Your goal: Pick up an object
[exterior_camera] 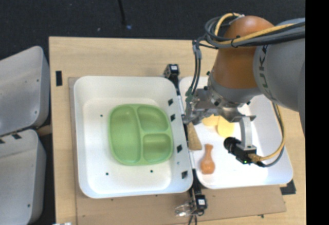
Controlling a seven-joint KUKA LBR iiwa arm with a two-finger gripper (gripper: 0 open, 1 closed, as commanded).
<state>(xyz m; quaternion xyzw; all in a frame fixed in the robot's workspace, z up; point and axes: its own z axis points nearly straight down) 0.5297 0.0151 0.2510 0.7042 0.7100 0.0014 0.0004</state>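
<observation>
Dark floor lay all around the wooden counter (61, 59) I was watching from far away. Two white bins sat side by side on it. The left bin (92, 90) held a green plate (140, 134) with three parts, lying flat near the middle of that bin.

The right bin (272, 167) held the small things. A brown, flat piece (194, 137) lay along the bin's left wall, close to the edge where the two bins met. Just below it, nearer the front edge of the counter, lay an orange toy (207, 160) with a thin neck and a round end. Some yellow pieces (220, 125) lay close together in the middle of the bin, partly under the arm.

My arm (241, 59) reached in from the right side, and its orange part hung over the back of the right bin. The gripper (203, 107) was low over the bin, just beside the yellow pieces and the brown piece. I could not tell how wide it was, and I saw nothing held in it.
</observation>
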